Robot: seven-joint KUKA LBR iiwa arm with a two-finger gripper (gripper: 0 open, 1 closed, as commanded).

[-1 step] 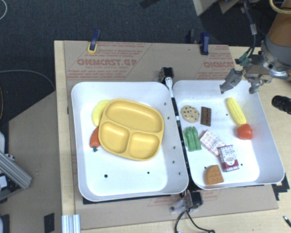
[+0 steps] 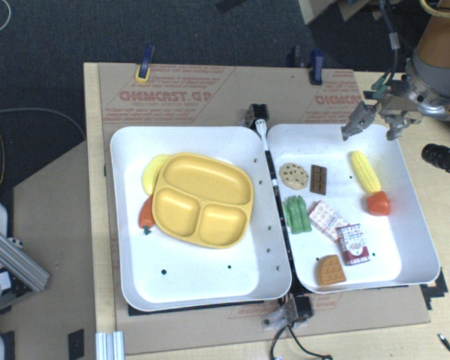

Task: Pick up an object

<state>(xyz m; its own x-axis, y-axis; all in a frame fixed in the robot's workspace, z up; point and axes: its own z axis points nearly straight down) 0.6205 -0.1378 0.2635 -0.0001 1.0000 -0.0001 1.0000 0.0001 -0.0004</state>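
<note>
Right bin, near edge: a biscuit-brown piece lies by the near rim of the right bin, loose and reachable from above.
Right bin, middle: red-white packet, pink packet, green beans, tomato, all lying flat and apart, likely scattered so each offers a separate grasp.
Right bin, farther: cookie, chocolate bar, corn cob lying lengthwise toward the far edge.
Left bin: yellow tray covers most of a carrot and a banana.
Claw: the claw hangs over the right bin's far edge, fingers spread and holding nothing.
Arm: enters from the table's far right corner, wrist tilted down; the corn is nearest it.
</note>
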